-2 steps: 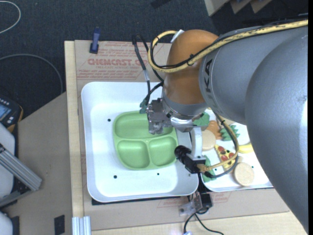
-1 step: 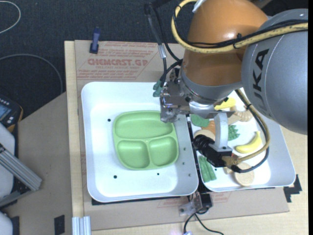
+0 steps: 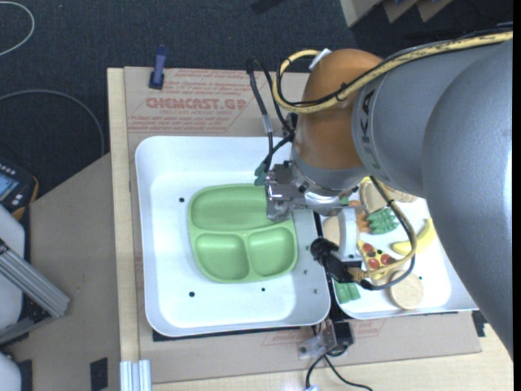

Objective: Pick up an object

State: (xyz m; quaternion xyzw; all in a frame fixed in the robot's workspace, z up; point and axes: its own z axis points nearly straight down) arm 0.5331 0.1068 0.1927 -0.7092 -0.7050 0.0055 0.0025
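Gripper hangs over the right edge of the green divided plate in the left bin. I cannot tell its state. It might pinch only the thin rim, and the plate could slip out.

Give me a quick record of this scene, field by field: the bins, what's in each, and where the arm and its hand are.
left bin: white, shallow, holds a green divided plate with three compartments
right bin: white, holds small items, among them a banana and a round tan piece; partly hidden by the arm
arm: grey with orange band, reaching in from the right
hand: over the green divided plate's right edge, near the top compartment
held object: none seen between the fingers
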